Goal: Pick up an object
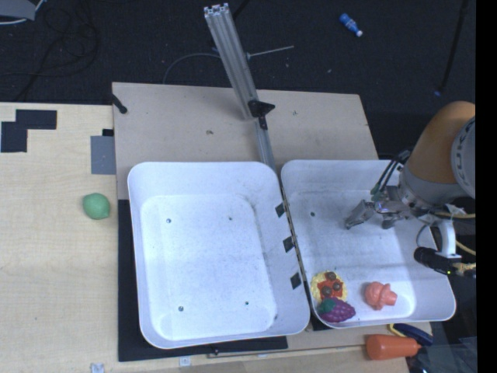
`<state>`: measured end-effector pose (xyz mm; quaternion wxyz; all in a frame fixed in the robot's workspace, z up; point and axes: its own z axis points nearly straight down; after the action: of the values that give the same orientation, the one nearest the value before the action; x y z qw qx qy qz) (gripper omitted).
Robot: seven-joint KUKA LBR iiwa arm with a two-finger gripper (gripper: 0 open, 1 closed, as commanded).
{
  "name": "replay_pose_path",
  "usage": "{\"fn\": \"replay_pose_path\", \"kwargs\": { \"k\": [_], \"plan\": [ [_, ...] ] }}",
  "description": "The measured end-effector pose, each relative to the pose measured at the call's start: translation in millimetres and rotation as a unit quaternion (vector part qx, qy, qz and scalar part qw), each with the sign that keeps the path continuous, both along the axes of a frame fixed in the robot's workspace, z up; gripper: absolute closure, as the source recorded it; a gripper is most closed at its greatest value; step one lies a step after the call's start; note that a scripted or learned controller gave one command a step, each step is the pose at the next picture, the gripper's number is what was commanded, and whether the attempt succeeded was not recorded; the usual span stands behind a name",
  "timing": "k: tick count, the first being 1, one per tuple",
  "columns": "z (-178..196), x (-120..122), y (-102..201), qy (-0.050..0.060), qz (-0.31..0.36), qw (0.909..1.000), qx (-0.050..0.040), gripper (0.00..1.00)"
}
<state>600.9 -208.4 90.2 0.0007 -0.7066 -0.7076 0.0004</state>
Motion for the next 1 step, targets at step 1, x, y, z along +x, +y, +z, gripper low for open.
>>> {"fn": "replay_pose_path", "kwargs": {
  "k": [1],
  "plan": [
    [11.4,0.5,-0.6,-0.001,0.0,1.0,-0.0003,1.0]
  ]
}}
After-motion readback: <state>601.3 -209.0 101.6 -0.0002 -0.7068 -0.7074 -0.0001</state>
